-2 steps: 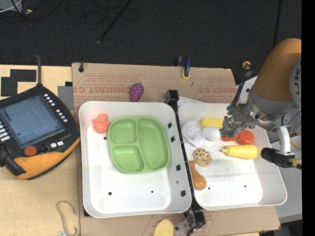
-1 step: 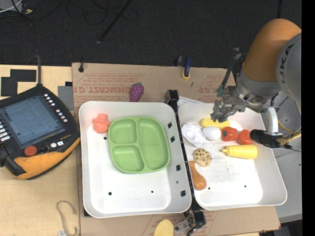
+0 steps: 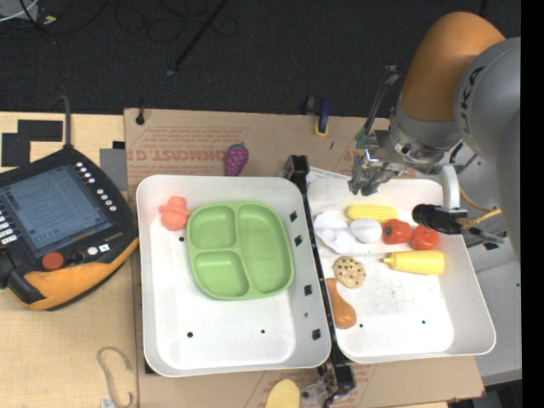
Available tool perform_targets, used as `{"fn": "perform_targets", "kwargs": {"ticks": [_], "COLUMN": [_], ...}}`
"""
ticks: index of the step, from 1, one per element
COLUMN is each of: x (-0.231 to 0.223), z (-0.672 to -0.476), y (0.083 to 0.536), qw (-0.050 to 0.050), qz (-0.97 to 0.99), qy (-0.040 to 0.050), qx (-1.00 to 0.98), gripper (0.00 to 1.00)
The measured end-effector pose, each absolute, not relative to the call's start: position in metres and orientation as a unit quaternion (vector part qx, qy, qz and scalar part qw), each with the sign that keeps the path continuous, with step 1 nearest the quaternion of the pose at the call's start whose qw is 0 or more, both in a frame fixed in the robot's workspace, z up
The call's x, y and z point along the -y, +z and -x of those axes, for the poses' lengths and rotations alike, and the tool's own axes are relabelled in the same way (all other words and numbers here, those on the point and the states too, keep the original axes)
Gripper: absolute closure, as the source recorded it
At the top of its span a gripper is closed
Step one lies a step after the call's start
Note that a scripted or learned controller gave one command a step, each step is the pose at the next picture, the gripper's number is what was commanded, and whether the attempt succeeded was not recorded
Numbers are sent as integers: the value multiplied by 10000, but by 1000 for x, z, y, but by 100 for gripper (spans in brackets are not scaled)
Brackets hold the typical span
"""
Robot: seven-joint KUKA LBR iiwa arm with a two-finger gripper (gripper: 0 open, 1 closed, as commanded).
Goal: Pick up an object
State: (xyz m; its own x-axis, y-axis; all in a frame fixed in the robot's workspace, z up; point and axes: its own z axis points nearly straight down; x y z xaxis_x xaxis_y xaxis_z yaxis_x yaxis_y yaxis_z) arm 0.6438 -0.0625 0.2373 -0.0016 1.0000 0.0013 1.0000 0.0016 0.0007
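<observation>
Here the arm is in its approach: the gripper (image 3: 367, 179) hangs at upper right of the frame, just above the yellow corn (image 3: 371, 212) in the right bin (image 3: 476, 330). Whether the jaws are parted cannot be told. Next it likely must descend onto one item.

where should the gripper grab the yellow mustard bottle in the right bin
Take the yellow mustard bottle across its body, coming straight down. It lies flat, long axis left-right, so its narrow sides face front and back. The red tomato crowds its rear.

Even overhead light, white bins (image 3: 399, 334) bright, soft shadows below the gripper (image 3: 367, 179); slightly grainy, background dark.
</observation>
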Motion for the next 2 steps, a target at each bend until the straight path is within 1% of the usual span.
{"fn": "perform_targets", "kwargs": {"ticks": [1,2], "x": [57,60], "z": [-636,-646], "y": [231,236], "qw": [13,-2], "qz": [7071,7054], "qy": [11,4], "qx": [7071,7088], "gripper": [100,100]}}
